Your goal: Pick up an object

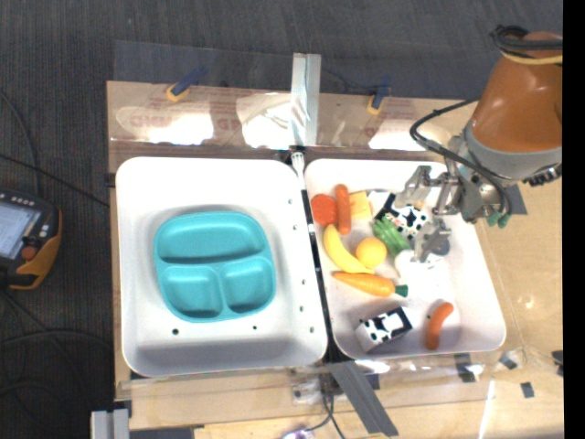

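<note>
The jaws (430,210) hang low over the right bin (489,300); whether they are parted or closed cannot be told. A black-and-white cow toy (405,218) sits just beside them, partly hidden, with green toy (391,234) beneath it

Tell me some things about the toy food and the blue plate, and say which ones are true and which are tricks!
1. The teal divided plate lies in the left bin. True.
2. The banana lies in the left bin. False: it lies in the right bin, beside the plate's bin.
3. The gripper hangs over the right bin. True.
4. The carrot sits on the teal plate. False: it lies on the right bin's floor, below the banana.
5. A small sausage lies near the right bin's lower right corner. True.
</note>
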### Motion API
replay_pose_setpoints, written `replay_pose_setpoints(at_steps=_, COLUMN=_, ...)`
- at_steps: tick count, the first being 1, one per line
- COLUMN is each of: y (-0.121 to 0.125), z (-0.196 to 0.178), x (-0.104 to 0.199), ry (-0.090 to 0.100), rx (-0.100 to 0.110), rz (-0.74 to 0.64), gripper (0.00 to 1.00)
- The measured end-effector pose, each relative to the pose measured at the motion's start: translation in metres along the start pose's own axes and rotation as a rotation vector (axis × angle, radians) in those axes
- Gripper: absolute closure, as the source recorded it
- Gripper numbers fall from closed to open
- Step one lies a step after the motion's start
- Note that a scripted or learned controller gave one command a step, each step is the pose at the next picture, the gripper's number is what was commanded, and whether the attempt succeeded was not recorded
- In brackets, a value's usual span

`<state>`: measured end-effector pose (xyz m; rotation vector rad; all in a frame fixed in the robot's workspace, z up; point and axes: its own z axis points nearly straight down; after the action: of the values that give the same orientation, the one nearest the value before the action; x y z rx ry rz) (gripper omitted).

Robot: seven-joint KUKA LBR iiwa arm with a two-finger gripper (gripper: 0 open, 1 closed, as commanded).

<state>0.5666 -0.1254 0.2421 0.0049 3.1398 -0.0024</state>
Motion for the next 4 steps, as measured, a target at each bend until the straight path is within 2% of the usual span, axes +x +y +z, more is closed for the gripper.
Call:
replay_pose_setpoints(at_steps=1, y=-0.005, z=0.143, x=0.019, ry=0.001, rx=0.000, rz=-0.072, gripper=0.00)
replay_pose_setpoints(at_steps=2, y=0.029, z=0.151, x=0.030, ry=-0.012, rx=0.005, rz=-0.102, gripper=0.00)
replay_pose_setpoints(at_steps=3, y=0.029, z=0.141, x=0.029, ry=-0.015, rx=0.007, rz=-0.103, gripper=1.00)
replay_pose_setpoints(at_steps=4, y=0.030, z=0.141, x=0.029, ry=-0.015, rx=0.006, rz=-0.103, gripper=0.00)
